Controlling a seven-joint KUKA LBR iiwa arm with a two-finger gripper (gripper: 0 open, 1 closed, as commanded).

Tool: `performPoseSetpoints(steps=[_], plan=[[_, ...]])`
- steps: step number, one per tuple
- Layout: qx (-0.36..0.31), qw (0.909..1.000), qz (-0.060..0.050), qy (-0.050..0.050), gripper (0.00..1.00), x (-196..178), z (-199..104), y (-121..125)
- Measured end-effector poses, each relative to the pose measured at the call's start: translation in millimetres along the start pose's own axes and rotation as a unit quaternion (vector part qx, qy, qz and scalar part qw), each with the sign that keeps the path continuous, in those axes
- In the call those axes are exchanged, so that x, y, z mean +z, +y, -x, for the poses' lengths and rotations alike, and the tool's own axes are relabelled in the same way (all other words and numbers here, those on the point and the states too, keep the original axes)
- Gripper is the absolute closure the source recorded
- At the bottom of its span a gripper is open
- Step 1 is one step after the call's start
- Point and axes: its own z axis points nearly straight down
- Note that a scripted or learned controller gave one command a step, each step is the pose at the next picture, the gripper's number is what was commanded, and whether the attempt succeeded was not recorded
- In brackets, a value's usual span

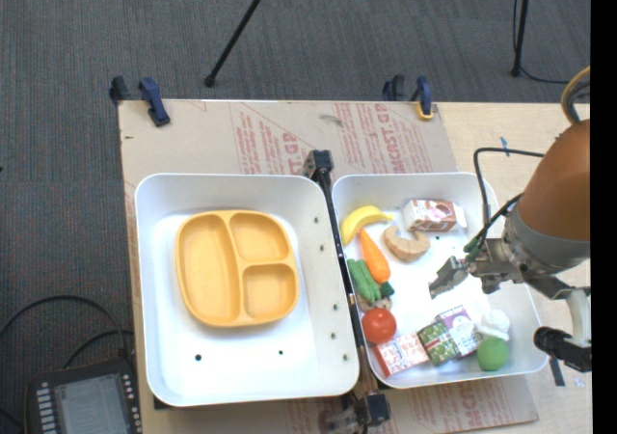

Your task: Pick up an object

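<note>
Hovering over the right bin (479,193) with nothing visibly between its fingers — whether they are open I cannot tell — the gripper (450,277) has yet to grasp anything; the green-and-white carton (448,334) lies just below it, the bread slice (407,244) up-left.

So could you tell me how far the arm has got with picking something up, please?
Done: the arm has reached over the right bin, its gripper above bare floor between the bread and the green carton. In hand: nothing visible between its fingers. Left: descend, grasp and lift an item.
</note>
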Motion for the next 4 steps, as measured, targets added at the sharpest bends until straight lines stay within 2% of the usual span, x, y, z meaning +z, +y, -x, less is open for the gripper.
performPoseSetpoints(steps=[1,2,3,4], plan=[[0.0,1.0,-0.001,0.0,0.0,84.9,-37.5,44.7],[-0.001,1.0,0.0,0.0,0.0,106.3,-46.3,81.8],[0.001,1.0,-0.002,0.001,1.0,97.3,-46.1,81.7],[-0.002,1.0,0.002,-0.001,1.0,4.8,-82.4,136.2]])
